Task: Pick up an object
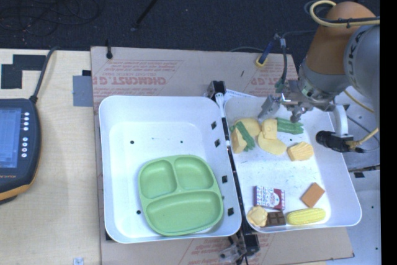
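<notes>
Gripper (284,110): fingers spread open and gripping nothing, poised over the far end of the right bin (347,195); nearest object, a green piece (289,127), lay just beneath and toward the camera, long axis crosswise, yellow pieces (268,136) adjoining.

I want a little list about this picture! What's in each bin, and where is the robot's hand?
left bin: green plate with three sections
right bin: pile of yellow and green toy food near the back, corn cob, orange block, small red and white box
gripper: over the back of the right bin, just above the pile
bench side: tablet at the left
</notes>
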